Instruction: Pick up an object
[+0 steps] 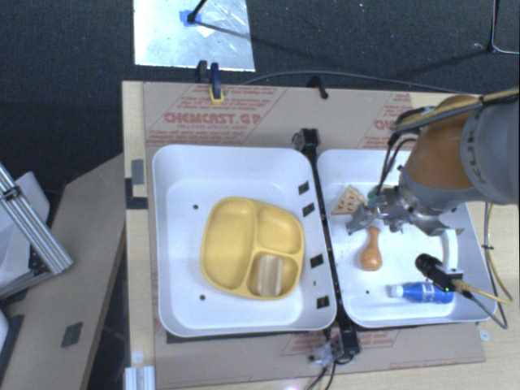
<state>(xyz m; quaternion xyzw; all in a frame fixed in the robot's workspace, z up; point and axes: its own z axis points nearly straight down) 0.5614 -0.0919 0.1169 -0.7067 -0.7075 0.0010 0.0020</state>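
**A:** Since the task names no one object, which lies nearest the fingers (374, 218)?

**B:** Orange wooden peg (371, 252). It lies on the floor of the right bin (382, 287), its narrow end just beneath the fingers. Not lifted.

**A:** State of the fingers?

**B:** Parted, as far as I can read it. One grey tip sits either side of the peg's narrow end, nothing clamped. My guess is they are spread to straddle the neck before closing.

**A:** Anything crowding them?

**B:** Tan wedge (351, 198), just beside the fingers on the divider side, close enough to get nudged. Blue-and-white tube (421, 292) lies beyond the peg's fat end, apart from the fingers. Yellow divided plate (252, 246) sits well apart from them, in the left bin (175, 242).

**A:** Why that posture?

**B:** Arm (455, 153) hangs over the right bin, so the fingers can drop straight down. The peg is the likely target.
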